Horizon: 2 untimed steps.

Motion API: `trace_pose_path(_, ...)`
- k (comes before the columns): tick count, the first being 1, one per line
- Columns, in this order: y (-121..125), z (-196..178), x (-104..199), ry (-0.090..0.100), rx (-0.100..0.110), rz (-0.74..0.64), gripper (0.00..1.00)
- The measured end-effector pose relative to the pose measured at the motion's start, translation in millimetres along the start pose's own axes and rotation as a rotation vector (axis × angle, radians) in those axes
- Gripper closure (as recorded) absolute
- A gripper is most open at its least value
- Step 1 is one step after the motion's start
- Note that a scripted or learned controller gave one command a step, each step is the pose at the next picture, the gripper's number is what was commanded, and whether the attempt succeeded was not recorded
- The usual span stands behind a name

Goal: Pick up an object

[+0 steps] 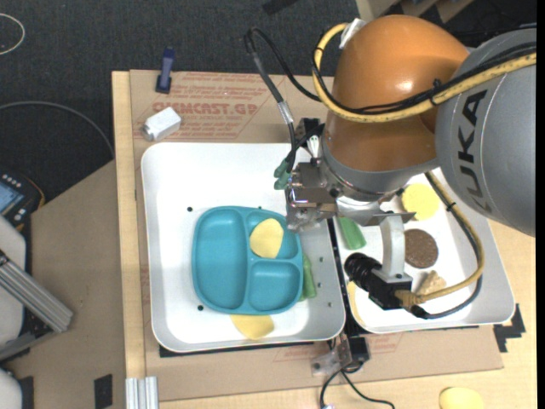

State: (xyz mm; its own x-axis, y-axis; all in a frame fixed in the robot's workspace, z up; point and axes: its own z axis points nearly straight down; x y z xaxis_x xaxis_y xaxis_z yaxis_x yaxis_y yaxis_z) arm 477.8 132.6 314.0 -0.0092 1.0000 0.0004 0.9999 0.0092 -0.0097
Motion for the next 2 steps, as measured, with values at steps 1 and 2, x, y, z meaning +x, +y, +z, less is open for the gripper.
trace_pose_path(1, -0.5, 117.1, -74.7, -0.005, 0.005, 0.019, 1.0)
trace_pose_path(2, 1.9, -26.2, -113.8, 0.0, -0.027, 0.014, 1.0)
